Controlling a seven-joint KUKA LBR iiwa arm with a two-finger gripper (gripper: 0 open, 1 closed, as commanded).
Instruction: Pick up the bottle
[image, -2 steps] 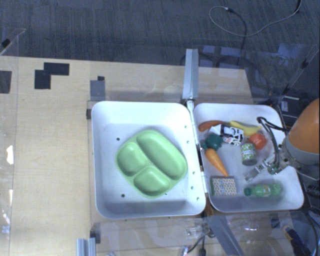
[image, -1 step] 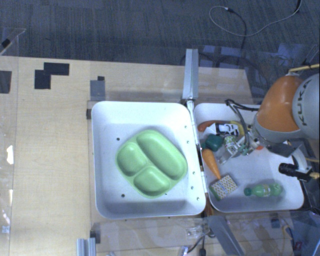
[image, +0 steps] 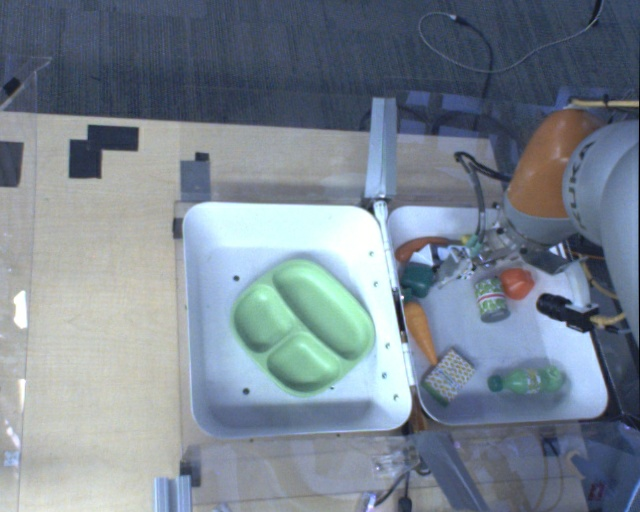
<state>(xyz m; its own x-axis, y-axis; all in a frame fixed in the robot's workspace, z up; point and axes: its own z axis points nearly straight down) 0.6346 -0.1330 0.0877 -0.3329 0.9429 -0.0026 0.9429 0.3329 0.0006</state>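
I see gripper (image: 462, 262) low in right bin (image: 590, 395) near can (image: 490, 297), jaws state I cannot tell, green bottle (image: 527, 380) lying at front, well apart, divided plate (image: 303, 325) in left bin (image: 215, 300).

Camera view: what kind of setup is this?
Likely a lab pick-and-place bench: two white bins side by side, a robot arm over the right one, loose cables on carpet behind.

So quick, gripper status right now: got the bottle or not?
Gripper: cannot be told whether open or closed; not holding the bottle, which lies apart near the right bin's front edge.
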